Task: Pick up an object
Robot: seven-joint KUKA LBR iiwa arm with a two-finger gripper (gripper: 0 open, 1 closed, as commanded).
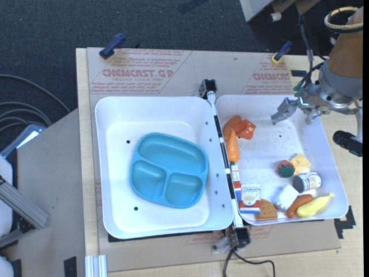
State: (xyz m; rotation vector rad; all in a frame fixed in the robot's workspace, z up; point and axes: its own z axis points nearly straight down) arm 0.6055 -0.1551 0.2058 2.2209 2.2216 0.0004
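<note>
1. End effector hung over the upper right part of the right bin, arm coming in from the right. Nothing sat between its tips; whether it was spread or closed couldn't be told at this size.
2. Task things all lay in the right bin: orange carrot-like piece and red piece near the divider; small red-green item touching a yellow block mid-bin; can just below them.
3. Bottom corner was crowded: small carton, brown cracker-like piece, white block, orange piece, yellow banana-like piece, several touching.
4. Left bin held a blue divided plate, well apart from the end effector.
5. Judgement: step in hand was the approach, no pick made yet.
6. Tip: go for the red piece or the carrot-like piece, nearest and less crowded than the bottom corner.
7. Tip: centre over one item, come straight down, close across its narrow side, and stay off the bin wall and divider.
8. Risk: the clustered corner could give a double grab or a push-away.
</note>
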